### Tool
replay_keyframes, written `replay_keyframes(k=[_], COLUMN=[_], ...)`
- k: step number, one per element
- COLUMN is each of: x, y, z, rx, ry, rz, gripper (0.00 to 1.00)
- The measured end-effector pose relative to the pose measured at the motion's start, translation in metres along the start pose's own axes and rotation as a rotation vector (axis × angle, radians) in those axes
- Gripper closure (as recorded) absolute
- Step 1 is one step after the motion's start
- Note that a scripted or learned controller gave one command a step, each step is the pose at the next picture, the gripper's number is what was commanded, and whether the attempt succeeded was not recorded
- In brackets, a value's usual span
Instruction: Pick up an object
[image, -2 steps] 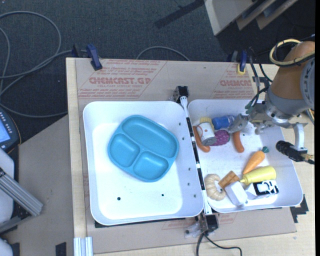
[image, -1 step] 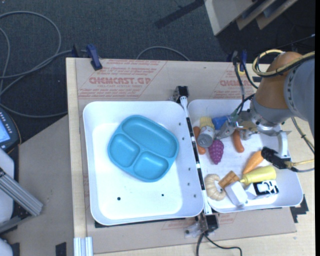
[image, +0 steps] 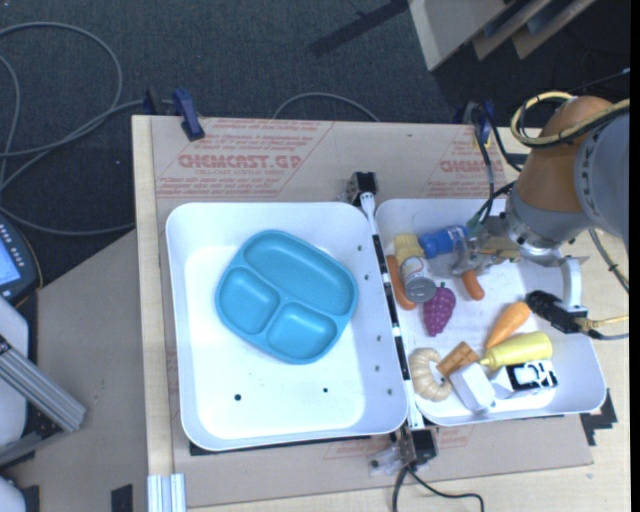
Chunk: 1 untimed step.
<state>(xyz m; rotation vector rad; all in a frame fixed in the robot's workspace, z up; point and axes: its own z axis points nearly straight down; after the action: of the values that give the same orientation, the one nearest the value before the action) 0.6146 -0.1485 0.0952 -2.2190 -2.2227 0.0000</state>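
Observation:
The right bin (image: 585, 385) holds several small toy foods: a yellow block (image: 406, 247), a blue can (image: 439, 241), a purple grape bunch (image: 438, 311), an orange carrot (image: 507, 322), a yellow bottle (image: 518, 349), a tan bagel (image: 424, 372) and a small orange sausage (image: 472, 287). My gripper (image: 470, 262) reaches in from the right and hangs low over the bin's back part, just right of the blue can and above the small sausage. The grey wrist and orange band sit behind it at the right.
The left bin (image: 200, 400) carries a blue divided plate (image: 287, 295). A grey round lid (image: 420, 290) and an orange stick (image: 397, 283) lie near the divider between the bins. A black-and-white box (image: 531, 377) and a brown-and-white spatula (image: 466, 372) lie at the right bin's front.

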Motion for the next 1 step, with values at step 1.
replay_keyframes(k=[1], x=[0.0571], y=[0.0123], z=[0.0113], rx=[0.001], ry=[0.0], rz=[-0.004], gripper=[1.0])
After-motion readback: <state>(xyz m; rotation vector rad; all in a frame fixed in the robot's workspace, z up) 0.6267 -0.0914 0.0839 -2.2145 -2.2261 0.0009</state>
